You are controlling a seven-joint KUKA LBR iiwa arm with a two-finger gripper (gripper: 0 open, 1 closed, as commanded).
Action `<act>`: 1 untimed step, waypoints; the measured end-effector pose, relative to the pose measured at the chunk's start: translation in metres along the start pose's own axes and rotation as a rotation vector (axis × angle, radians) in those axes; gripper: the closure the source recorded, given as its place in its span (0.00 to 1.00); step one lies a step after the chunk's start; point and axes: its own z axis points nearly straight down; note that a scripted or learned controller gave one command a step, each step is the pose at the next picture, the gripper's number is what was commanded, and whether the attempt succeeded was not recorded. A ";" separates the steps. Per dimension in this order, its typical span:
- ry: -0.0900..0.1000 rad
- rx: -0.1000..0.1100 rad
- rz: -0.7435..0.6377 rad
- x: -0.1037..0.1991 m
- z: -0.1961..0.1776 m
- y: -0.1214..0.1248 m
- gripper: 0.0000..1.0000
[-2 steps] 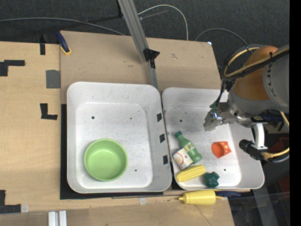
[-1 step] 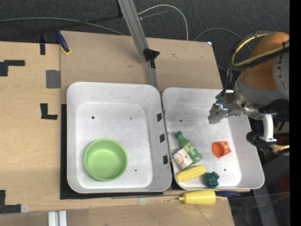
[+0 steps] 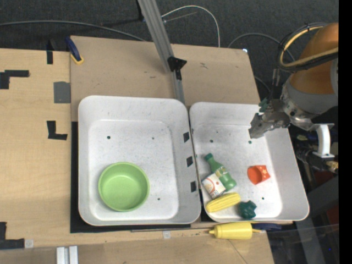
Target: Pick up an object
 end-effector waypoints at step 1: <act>0.003 0.006 -0.004 0.048 -0.005 -0.015 1.00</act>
